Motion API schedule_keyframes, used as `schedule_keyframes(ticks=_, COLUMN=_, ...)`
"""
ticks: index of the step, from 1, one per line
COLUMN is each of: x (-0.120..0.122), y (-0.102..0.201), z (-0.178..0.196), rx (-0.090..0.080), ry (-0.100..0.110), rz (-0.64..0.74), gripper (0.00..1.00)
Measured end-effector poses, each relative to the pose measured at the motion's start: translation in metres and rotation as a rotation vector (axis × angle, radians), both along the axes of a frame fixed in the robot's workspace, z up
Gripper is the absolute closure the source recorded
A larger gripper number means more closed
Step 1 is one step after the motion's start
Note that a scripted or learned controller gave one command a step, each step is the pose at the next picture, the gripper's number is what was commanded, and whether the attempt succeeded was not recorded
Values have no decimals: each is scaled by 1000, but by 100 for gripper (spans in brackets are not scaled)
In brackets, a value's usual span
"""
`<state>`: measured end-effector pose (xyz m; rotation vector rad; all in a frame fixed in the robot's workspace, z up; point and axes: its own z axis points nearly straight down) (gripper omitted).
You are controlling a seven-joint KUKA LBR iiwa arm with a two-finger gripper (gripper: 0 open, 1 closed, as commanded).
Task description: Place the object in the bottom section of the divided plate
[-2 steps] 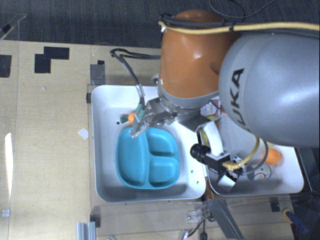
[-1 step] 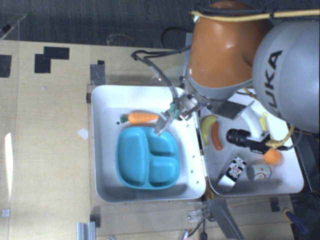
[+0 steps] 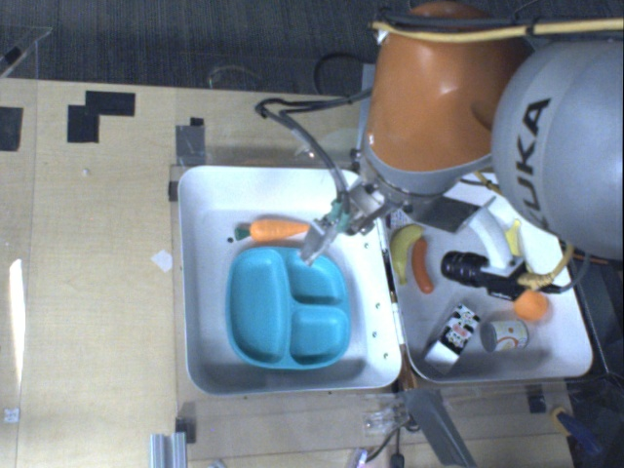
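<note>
The scene is seen from one camera fixed above the bench [image 3: 88, 291], tilted so that dark floor [image 3: 195, 18] is taken in along the top of the frame. Both bins are covered: the left bin [image 3: 200, 291] sits at lower centre, the right bin [image 3: 575, 354] at lower right, its far part hidden. The arm [image 3: 468, 86] is met close to the lens and looms large at upper right. The bench's near edge is cut off at the bottom of the frame.
</note>
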<state>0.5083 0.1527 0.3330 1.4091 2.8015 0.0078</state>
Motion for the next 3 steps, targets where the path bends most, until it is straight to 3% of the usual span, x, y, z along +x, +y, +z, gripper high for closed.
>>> schedule_keyframes(ticks=3, x=0, y=0, z=0, rx=0, ry=0, rz=0, gripper=0)
